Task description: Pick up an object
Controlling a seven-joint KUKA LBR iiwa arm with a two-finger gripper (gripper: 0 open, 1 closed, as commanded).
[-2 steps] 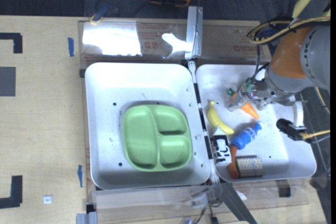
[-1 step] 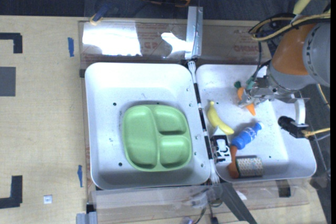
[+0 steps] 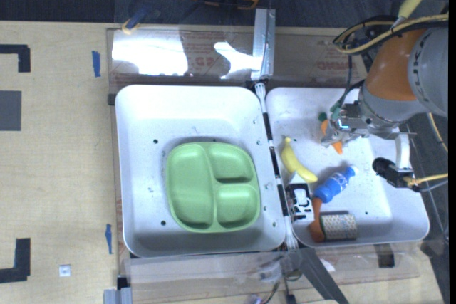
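Two shallow white bins sit side by side on the counter [image 3: 57, 153]. The left bin [image 3: 135, 110] holds a green divided plate [image 3: 212, 185], lying near that bin's front edge. The right bin [image 3: 406, 221] carries several things: a yellow banana [image 3: 296, 164] against its left wall, a blue bottle [image 3: 333, 184] just right of the banana near the middle, a black-and-white item [image 3: 301, 201] at the left wall nearer the front, and a metal grater with an orange end [image 3: 335, 226] by the front edge. The grey arm [image 3: 410, 75] with its orange band reaches over the right bin's back right part. Its pincer [image 3: 337, 126] hangs above the bin floor, with small orange and green bits at its tip; how far it is open, and whether it grips anything, cannot be told.
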